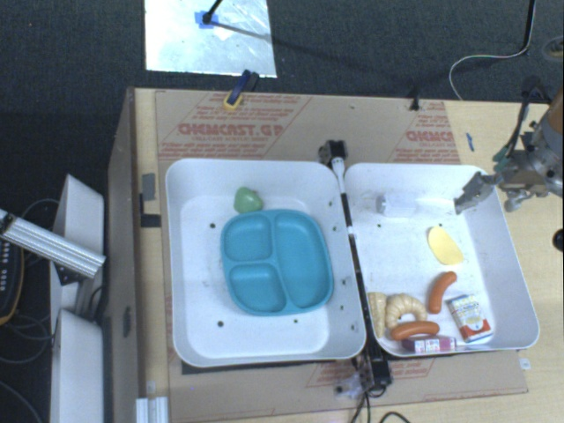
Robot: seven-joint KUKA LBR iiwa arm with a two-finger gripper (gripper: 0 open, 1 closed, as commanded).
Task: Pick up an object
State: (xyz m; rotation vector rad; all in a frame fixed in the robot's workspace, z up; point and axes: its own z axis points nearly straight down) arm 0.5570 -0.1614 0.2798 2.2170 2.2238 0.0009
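My gripper (pixel 490 197) hangs over the back right corner of the right bin (pixel 520 271), its two fingers spread open with nothing between them. Below and to its left lies a yellow piece (pixel 445 245). A clear plastic item (pixel 397 204) rests near the bin's back wall. Toward the front are an orange sausage (pixel 441 291), a second sausage (pixel 414 330), a beige pastry ring (pixel 398 307), a small red and white carton (pixel 468 315) and a pink bar (pixel 432 345).
The left bin (pixel 189 236) holds a blue divided plate (pixel 276 261) and a small green object (pixel 248 200) behind it. A ridge (pixel 350 236) separates the bins. Cardboard (pixel 264 126) lines the bench behind them.
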